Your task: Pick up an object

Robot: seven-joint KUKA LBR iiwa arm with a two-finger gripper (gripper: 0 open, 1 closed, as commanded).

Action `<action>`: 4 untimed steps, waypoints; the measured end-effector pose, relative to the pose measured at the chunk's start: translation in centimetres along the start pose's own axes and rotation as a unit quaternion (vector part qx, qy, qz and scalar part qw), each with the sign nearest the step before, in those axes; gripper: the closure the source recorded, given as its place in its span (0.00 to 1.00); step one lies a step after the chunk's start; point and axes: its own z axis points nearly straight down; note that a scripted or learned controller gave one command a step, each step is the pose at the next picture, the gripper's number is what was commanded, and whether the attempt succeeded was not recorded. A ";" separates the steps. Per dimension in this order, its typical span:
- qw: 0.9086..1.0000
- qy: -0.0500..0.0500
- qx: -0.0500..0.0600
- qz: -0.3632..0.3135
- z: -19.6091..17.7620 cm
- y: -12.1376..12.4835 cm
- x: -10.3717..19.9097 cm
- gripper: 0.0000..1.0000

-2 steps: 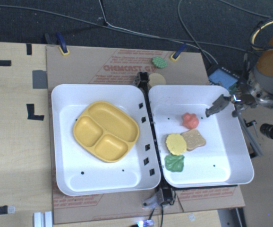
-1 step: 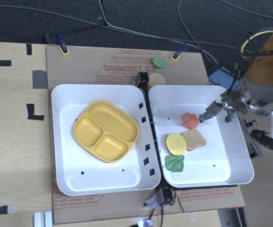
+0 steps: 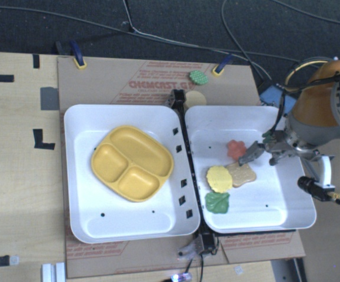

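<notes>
Several small toy food pieces lie in the right bin: a salmon-red piece, a tan biscuit-like piece, a yellow round piece and a green piece. My gripper reaches in from the right and sits low over the bin, its dark tip just right of the red piece and directly above the tan one. Nothing is visibly held in it.
A yellow divided plate lies in the left bin. Behind the bins, a green patterned piece and a beige piece rest on the cardboard. The arm's wrist hangs over the right bin's right rim.
</notes>
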 end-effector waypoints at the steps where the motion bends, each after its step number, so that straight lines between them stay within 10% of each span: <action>1: 1.000 -0.001 -0.004 0.001 6.0 -0.2 -0.4 0.00; 2: 1.000 -0.001 -0.006 -0.001 4.5 0.0 -0.4 1.00; 4: 1.000 -0.001 -0.005 -0.001 -7.1 0.0 -0.8 1.00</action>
